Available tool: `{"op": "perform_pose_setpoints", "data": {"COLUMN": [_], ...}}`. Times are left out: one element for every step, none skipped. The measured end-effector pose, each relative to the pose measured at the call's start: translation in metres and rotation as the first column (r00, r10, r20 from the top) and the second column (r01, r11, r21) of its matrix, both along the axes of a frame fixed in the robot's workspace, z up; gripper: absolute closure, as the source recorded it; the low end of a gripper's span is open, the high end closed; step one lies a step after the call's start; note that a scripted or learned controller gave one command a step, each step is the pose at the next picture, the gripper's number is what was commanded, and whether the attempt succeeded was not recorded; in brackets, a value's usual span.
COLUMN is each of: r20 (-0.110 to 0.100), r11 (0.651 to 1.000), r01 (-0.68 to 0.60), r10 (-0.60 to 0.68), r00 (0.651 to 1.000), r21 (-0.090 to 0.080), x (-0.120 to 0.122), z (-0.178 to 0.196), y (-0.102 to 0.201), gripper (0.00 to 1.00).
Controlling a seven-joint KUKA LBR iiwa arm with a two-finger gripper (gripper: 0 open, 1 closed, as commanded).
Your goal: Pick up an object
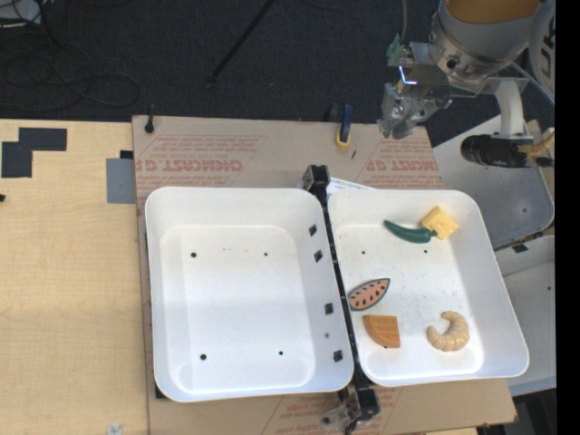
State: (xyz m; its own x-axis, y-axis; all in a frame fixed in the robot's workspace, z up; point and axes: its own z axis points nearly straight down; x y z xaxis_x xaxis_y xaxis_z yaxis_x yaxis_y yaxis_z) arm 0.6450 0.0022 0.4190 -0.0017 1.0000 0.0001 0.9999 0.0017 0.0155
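The two-finger gripper (400, 125) is observed high above the far edge of the right-hand shallow white plastic bin (503, 333), over the brown cardboard sheet (227, 157) and outside the bin's rim; whether it is released or clenched cannot be told, and nothing is seen held by it. All candidate objects lie inside this bin: a curved dark green pepper-shaped piece (408, 231) touching a small yellow block (440, 222) near the far wall, a pink-and-green watermelon slice (369, 294) just beside the central divider wall, an orange wedge (383, 331) near it, and a pale curled croissant-like piece (449, 332) towards the near right corner. Several risks are judged likely. A descent on the pepper could catch or shove the yellow block. The slice is flat and close to the wall, so fingers may strike the wall or slip over it. The croissant's rounded form may roll from a closing grasp.
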Motion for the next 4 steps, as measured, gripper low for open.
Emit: {"op": "perform_pose_setpoints", "data": {"r20": [-0.003, -0.035, -0.004, -0.022], "r11": [1.0, 1.0, 1.0, 1.0], "r01": [-0.001, -0.002, -0.001, 0.008], "r10": [0.001, 0.002, 0.001, -0.008], "r00": [1.0, 0.999, 1.0, 1.0], "r21": [0.0, 0.0, 0.002, -0.003], "x": [-0.001, -0.003, -0.001, -0.001], "z": [0.128, -0.033, 0.113, 0.089], "y": [0.016, 0.064, 0.085, 0.011], "gripper": [1.0, 1.0, 1.0, 1.0]}}
